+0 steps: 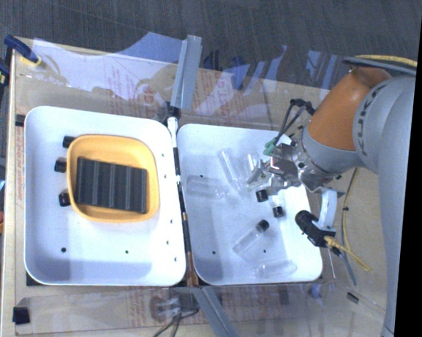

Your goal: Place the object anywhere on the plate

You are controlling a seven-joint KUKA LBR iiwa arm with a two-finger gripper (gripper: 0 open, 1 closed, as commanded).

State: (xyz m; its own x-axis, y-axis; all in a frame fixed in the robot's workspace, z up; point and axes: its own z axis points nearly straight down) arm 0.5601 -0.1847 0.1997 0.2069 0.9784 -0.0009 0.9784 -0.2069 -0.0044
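Item: gripper, over the right bin toward its 2 o'clock corner; we cannot tell its state.

Item: clear plastic objects, scattered in that bin from centre to 5 o'clock; which one is the task's object we cannot tell.

Item: yellow plate, in the left bin, at 9 o'clock from the gripper.

Risk, as we judge it: a transparent piece slips or is missed, or drops crossing the divider.

Obscured: wrist hardware hides the bin floor beneath.

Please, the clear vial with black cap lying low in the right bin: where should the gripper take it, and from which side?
Probably the vial is best gripped across the middle of its clear body, coming straight down from above. It lies flat and slanted on the right bin floor, black cap toward the gripper, so fingers should close across its narrow width.
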